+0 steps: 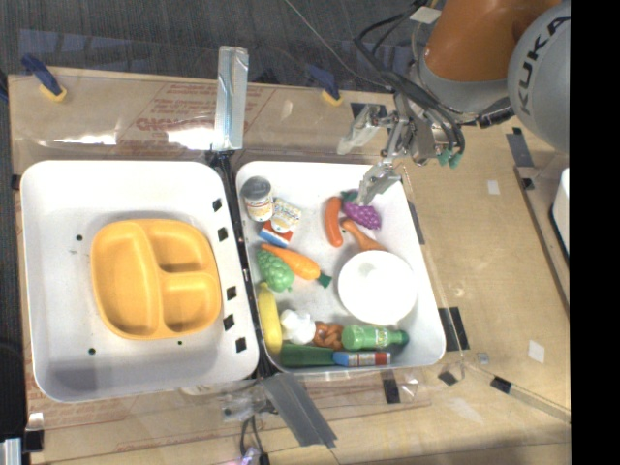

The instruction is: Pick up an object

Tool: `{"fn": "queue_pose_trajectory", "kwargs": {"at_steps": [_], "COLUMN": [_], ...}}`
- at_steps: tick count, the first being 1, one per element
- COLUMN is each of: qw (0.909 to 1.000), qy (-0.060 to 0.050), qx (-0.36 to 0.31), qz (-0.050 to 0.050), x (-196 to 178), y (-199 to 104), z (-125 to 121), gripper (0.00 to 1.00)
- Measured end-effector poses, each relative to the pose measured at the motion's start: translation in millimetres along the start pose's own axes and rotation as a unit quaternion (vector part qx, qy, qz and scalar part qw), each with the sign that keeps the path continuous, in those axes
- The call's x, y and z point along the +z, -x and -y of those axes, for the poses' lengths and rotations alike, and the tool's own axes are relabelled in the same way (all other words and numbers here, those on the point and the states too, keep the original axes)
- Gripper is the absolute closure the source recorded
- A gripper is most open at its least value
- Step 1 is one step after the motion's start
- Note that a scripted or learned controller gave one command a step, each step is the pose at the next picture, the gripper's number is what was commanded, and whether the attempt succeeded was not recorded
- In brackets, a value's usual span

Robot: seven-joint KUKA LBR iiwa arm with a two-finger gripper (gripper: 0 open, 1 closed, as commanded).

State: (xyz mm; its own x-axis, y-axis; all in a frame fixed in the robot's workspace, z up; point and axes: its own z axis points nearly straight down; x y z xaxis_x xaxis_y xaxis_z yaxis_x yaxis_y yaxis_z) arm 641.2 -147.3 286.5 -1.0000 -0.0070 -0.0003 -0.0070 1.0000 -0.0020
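Observation:
My gripper (380, 179) hangs over the far right corner of the right bin (423, 260), its fingers pointing down and left. It is just above a bunch of purple grapes (362, 215) and a red sausage (333, 220). Nothing shows between the fingers. Also in that bin are a small can (257, 200), a carrot (294, 261), a green broccoli piece (275, 272), a white plate (377, 286), a banana (268, 318) and a green bottle (373, 337).
The left bin (58, 192) bears a yellow divided tray (155, 278). A silver tape strip (231, 98) stands behind the divide between the bins. The bench on the right is bare wood with tape marks.

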Motion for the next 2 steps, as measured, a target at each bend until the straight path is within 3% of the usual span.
{"fn": "queue_pose_trajectory", "kwargs": {"at_steps": [1,2], "qw": [0.9981,0.9983], "qy": [0.003,0.001], "qx": [-0.061,-0.058], "qz": [-0.005,0.002], "x": [175,194], "y": [-83,-84], "z": [14,-56], "gripper": [0.0,0.0]}}
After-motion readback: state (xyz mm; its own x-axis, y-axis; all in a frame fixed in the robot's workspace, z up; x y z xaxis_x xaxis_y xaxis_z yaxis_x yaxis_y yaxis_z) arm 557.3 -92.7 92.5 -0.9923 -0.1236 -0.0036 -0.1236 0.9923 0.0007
